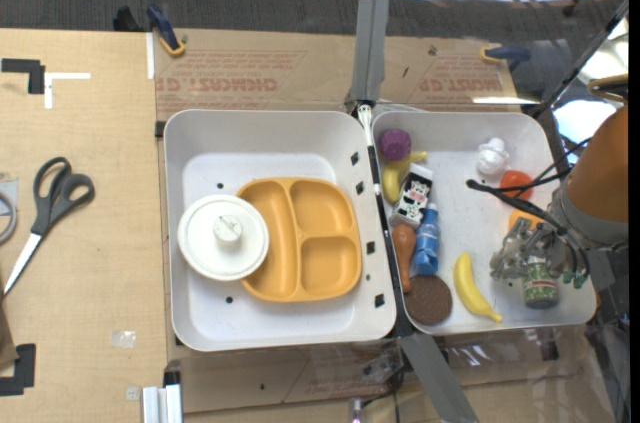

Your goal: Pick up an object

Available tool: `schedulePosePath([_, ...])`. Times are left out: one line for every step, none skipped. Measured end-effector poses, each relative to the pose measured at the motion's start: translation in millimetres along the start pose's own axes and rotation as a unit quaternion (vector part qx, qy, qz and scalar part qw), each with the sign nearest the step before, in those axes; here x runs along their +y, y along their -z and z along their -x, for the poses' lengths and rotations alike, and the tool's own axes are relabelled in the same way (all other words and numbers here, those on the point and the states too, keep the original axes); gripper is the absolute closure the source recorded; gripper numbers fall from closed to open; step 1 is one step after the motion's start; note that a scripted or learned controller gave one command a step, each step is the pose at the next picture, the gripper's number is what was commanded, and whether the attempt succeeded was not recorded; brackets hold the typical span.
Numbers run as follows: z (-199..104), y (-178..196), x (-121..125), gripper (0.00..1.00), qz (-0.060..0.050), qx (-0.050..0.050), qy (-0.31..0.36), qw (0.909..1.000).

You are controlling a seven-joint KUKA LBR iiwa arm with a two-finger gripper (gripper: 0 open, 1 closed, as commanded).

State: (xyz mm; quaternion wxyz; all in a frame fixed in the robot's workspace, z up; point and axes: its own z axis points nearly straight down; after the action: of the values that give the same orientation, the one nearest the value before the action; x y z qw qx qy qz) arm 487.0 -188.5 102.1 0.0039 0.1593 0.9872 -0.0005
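Observation:
The right bin (470, 139) holds several small objects. A banana (473, 287) lies near its front beside a brown round disc (431, 300). Along the left wall sit a blue bottle (427, 242), a black-and-white carton (413, 195), a purple ball-like piece (396, 145) and an orange-brown piece (403, 239). A white lump (491, 156) and an orange piece (515, 180) lie at the back right. My gripper (533, 262) hangs low over the bin's front right corner, directly over a small green-labelled jar (541, 291).
The left bin (190, 316) carries a yellow divided plate (305, 239) and a white lidded bowl (224, 235). Scissors (48, 203) lie on the bench at far left. The grey arm with its orange band (606, 173) rises at the right edge.

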Motion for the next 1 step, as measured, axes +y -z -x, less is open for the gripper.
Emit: schedulePosePath([-32.7,-10.1,70.7,1.0,0.0,0.003,-0.113,0.9935])
